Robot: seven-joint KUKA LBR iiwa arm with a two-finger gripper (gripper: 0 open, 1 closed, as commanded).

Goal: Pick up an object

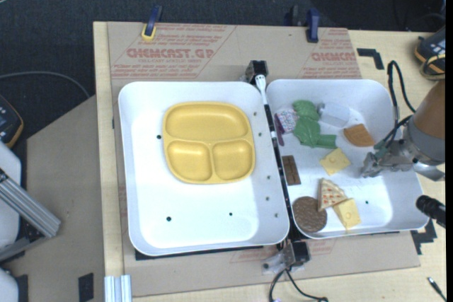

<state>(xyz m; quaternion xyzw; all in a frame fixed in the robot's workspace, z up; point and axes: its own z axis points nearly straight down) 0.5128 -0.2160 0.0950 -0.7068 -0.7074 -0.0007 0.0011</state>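
Objects: small toy foods scattered in the right bin (368, 92).
Green item (309, 125): toward the bin's far edge, beside a purple-and-white piece (285, 120) near the far-left corner.
Orange-brown piece (358, 135): just right of the green one.
Yellow wedge (335, 161): mid-bin, near the gripper.
Brown disc (309, 214): near-left corner, touching a pizza slice (328, 193); a yellow block (347, 212) lies just beside.
Dark bar (290, 169): along the left wall.
Gripper (373, 166): low over the bin floor, right of the yellow wedge.
Fingers: possibly released with nothing between them; too small to tell.
Left bin (141, 173): holds a yellow divided tray (209, 141).
Worktop (113, 60): carries both bins.
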